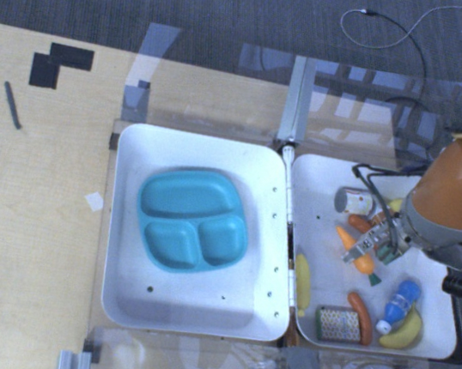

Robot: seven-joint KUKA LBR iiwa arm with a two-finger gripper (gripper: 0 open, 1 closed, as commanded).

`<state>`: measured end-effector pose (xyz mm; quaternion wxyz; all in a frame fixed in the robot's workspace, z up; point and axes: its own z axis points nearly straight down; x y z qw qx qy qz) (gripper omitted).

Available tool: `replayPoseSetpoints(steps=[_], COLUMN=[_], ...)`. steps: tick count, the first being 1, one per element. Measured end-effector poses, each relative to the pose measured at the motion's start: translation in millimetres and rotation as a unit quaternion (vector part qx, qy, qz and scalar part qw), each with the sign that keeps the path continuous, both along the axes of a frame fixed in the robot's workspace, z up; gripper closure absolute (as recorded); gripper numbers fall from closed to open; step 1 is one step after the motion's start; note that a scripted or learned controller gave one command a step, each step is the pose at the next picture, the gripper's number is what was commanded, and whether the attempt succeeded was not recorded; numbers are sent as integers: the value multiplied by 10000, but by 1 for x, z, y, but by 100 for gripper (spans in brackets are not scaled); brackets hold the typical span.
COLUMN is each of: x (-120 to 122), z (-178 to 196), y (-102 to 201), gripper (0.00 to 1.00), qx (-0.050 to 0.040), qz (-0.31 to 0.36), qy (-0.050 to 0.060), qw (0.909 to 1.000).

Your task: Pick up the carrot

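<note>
Arm: I see it coming in from the right of the frame, its orange band (450, 184) large at the right edge and covering the upper right corner of the right bin (305, 321).
Hand: the hand (375, 244) sits low in the middle of the right bin, over the orange pieces; I cannot tell how wide it stands, since metal parts and clutter blur together there.
Carrot: I take the carrot (346, 237) to be the small orange piece just left of the hand, in the right bin's middle; its right end is hidden under the hand, and I cannot tell if it is touched.
Other orange bits: one piece (364, 265) just below the hand, hard to name.
Right bin, lower part: a banana (403, 333), a blue bottle (399, 303) leaning on it, a red sausage-like thing (360, 314), a grey grater-like block (337, 324), and a pale yellow piece (302, 282) along the left wall.
Can: a silver can (352, 201) lies on its side, upper middle of the right bin.
Left bin: the left bin (118, 292) holds a blue divided tray (194, 219).
Counter: the wooden counter (23, 233) fills the left of the frame.
</note>
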<state>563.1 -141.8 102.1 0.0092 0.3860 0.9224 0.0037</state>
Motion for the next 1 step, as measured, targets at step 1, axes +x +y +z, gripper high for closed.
replayPoseSetpoints(steps=[1], x=[6], z=[90], y=[63], gripper=[100], qx=[1], qz=[-98], qy=[55], qw=[9999])
